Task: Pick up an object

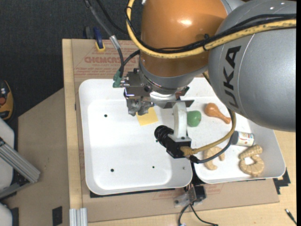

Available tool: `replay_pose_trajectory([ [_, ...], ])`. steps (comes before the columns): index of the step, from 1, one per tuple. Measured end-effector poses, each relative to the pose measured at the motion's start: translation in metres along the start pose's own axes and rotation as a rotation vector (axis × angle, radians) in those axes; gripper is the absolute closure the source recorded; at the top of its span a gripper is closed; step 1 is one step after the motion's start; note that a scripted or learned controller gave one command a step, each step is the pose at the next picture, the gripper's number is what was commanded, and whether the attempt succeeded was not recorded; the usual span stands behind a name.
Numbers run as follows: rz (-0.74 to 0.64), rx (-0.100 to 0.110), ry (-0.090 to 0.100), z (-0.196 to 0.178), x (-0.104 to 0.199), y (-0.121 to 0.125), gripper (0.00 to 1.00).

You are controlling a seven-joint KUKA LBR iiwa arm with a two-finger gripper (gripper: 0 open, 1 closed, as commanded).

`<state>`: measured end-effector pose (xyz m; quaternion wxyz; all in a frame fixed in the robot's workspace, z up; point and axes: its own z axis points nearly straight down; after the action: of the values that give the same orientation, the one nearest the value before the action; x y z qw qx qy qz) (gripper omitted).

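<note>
The grey arm (254, 60), lettered "KUKA" in black, lowers its pincer (139, 108) into the left shallow white bin (108, 145), just touching a flat yellow square piece (148, 118); whether the pincer is released or clenched cannot be told. The brown cardboard sheet (75, 79) on the counter bears faded red writing, partly readable as "CHEMCAS".

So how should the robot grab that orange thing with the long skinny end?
Probably by the thin neck of the orange gourd-shaped toy, coming straight down from above. It lies flat in the right bin, its round bulb toward the green ball and its narrow neck pointing away, where there is bare floor either side for the fingers.
</note>
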<state>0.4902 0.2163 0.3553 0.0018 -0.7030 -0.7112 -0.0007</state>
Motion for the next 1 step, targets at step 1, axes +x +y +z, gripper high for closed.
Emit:
replay_pose_trajectory([
  [1,0.008,-0.006,-0.001,-0.0323,0.0096,-0.0113,1.00],
])
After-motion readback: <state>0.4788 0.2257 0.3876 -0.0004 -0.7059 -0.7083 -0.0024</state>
